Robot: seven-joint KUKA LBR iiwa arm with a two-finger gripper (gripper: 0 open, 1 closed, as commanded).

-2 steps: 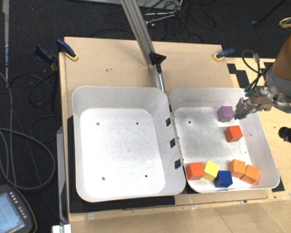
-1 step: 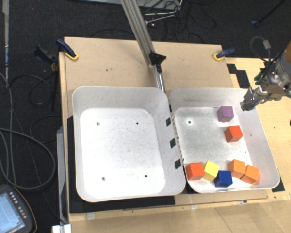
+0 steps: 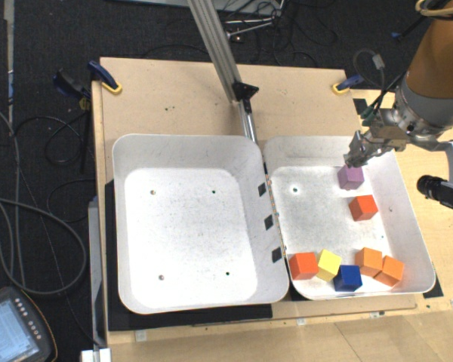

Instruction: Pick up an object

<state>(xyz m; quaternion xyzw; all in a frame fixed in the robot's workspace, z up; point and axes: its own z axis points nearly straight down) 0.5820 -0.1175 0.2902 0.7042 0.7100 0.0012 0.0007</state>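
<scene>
A purple cube (image 3: 352,176) lies at the back of the right bin (image 3: 317,183). My gripper (image 3: 358,157) hangs right over it, its tip touching or nearly touching the cube's top. An orange cube (image 3: 362,207) sits just in front of the purple one. Along the bin's front edge lie another orange cube (image 3: 303,265), a yellow cube (image 3: 329,264), a blue cube (image 3: 348,277) and two more orange cubes (image 3: 371,260) (image 3: 392,270).
The left bin (image 3: 185,217) stands beside the right one, with black clips on the shared rim (image 3: 270,221). A metal pole (image 3: 219,44) slants in from the back. Clamps (image 3: 106,78) hold the board's back corners.
</scene>
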